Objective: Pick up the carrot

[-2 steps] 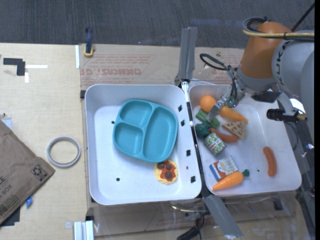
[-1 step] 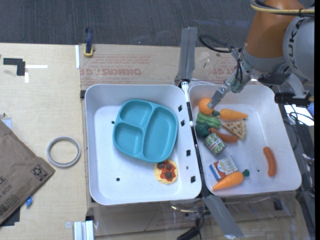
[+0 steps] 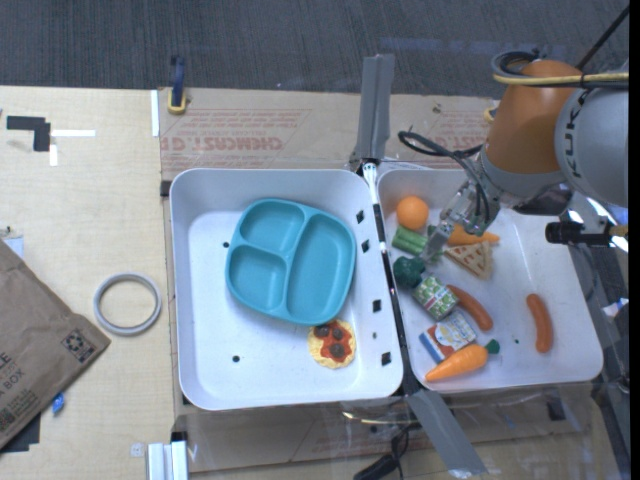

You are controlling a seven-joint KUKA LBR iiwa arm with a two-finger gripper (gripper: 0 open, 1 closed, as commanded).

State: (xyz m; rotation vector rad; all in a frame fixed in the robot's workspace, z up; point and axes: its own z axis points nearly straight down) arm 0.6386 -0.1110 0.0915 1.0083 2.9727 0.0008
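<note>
Carrot [image 3: 460,360] at front of right bin [image 3: 570,368]; blue tray [image 3: 291,261], pizza [image 3: 332,343] in left bin [image 3: 190,268]; gripper [image 3: 441,236] finger state unclear.

Bench [image 3: 80,198]: two white bins [image 3: 200,368], tape ring [image 3: 127,302], cardboard [image 3: 35,343].

Bright, even overhead light fills the scene. The white bins [image 3: 190,298] look nearly washed out, with soft shadows along their inner walls. Focus is slightly soft throughout, and a glare patch whitens the frame's right edge.
</note>
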